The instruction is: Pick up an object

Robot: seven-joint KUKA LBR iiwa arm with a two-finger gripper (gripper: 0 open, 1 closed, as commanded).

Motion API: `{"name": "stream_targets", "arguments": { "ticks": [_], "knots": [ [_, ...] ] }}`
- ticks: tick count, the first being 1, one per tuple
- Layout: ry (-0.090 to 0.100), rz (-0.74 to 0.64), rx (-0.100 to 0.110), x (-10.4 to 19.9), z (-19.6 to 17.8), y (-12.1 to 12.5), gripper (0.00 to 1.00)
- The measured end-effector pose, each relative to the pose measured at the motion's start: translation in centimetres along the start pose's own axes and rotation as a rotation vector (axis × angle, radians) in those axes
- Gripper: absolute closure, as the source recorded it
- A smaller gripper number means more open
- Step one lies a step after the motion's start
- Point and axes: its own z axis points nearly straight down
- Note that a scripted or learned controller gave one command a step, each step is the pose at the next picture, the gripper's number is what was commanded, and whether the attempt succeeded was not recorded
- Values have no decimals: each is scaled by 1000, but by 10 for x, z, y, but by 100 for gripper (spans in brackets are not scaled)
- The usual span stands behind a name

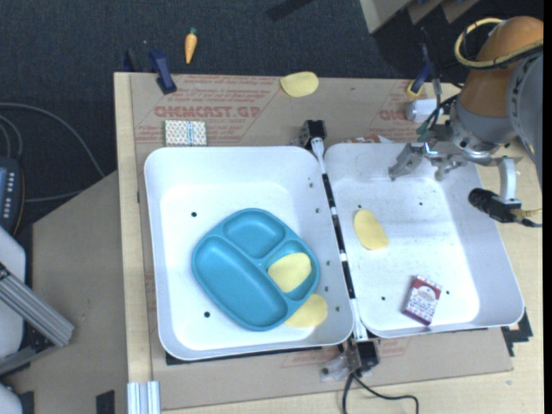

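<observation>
Two white bins sit side by side on a brown bench. The left bin (172, 231) has a blue plate (237, 274) in it, with little walls that split it into parts. A yellow chip (291, 271) lies in the small part of the plate at about 3 o'clock. Another yellow chip (308, 313) lies on the bin floor, tucked against the plate's edge at about 5 o'clock. The right bin (483, 266) has a yellow chip (371, 229) near its left wall, at about 9 o'clock from the bin's middle. A small red box (422, 300) with a white label lies at about 6 o'clock in that bin, a little tilted, well apart from the chip. The gripper (424, 162) hangs over the top edge of the right bin, at about 12 o'clock. Its two thin fingers (402, 166) are spread apart, and nothing is between them. The grey arm with its orange part (504, 67) comes in from the top right corner. Past the bins, one more yellow chip (299, 84) lies on the bench at about 12 o'clock, and a tiny orange carrot toy (191, 46) lies on the dark floor at about 11 o'clock
</observation>
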Motion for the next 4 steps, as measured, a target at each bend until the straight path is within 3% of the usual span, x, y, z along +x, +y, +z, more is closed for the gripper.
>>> {"name": "stream_targets", "arguments": {
  "ticks": [1,2,4],
  "knots": [
    [3,-1,4,59,39,-22,0],
    [2,1,4,77,39,-72,0],
    [2,2,4,68,38,-106,0]
  ]
}}
